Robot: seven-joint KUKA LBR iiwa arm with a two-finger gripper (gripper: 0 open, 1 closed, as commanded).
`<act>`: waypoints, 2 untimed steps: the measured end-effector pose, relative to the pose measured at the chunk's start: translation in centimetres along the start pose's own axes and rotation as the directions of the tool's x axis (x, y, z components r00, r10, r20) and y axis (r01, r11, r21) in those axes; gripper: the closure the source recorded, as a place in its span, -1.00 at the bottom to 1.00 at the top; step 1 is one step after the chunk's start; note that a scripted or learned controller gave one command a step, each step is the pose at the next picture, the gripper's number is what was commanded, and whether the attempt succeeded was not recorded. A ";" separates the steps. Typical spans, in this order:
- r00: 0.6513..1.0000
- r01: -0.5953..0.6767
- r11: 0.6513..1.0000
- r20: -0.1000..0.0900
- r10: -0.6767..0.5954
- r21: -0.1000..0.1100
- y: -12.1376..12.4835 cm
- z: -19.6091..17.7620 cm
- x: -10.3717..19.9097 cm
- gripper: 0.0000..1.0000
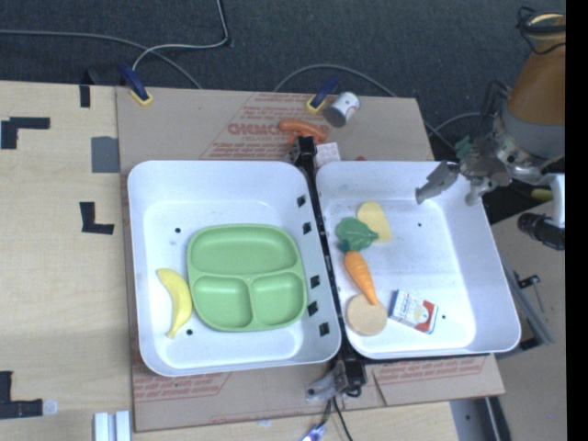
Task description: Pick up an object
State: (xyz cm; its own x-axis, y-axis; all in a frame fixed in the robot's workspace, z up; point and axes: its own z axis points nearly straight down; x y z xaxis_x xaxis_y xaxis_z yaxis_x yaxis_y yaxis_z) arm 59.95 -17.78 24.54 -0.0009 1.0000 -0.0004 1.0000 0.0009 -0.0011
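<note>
The right bin [478,333] holds a yellow piece [375,219], a green toy vegetable [354,234], an orange carrot [360,276], a tan round disc [367,317] and a small red and white box [413,310]. My gripper [452,191] hangs over the bin's far right corner, above and right of the yellow piece. Its two fingers [432,186] stand apart, open, with nothing between them.
The left bin [147,191] holds a green divided plate [246,277] and a banana [175,299] by its left wall. Behind the bins lie an orange toy [303,129], a grey cylinder [342,108], blue clamps [136,85] and a cable [184,49].
</note>
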 end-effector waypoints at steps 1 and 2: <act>1.000 0.001 1.000 -0.002 -0.001 0.003 6.7 10.0 6.5 -1.00; 1.000 0.000 1.000 0.002 0.000 -0.005 3.7 15.8 8.3 -1.00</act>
State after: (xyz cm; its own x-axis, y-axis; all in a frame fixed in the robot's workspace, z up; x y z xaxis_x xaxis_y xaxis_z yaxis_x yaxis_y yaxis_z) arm 63.66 -9.53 8.76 -0.0012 1.0000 -0.0024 1.0000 0.0012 0.0039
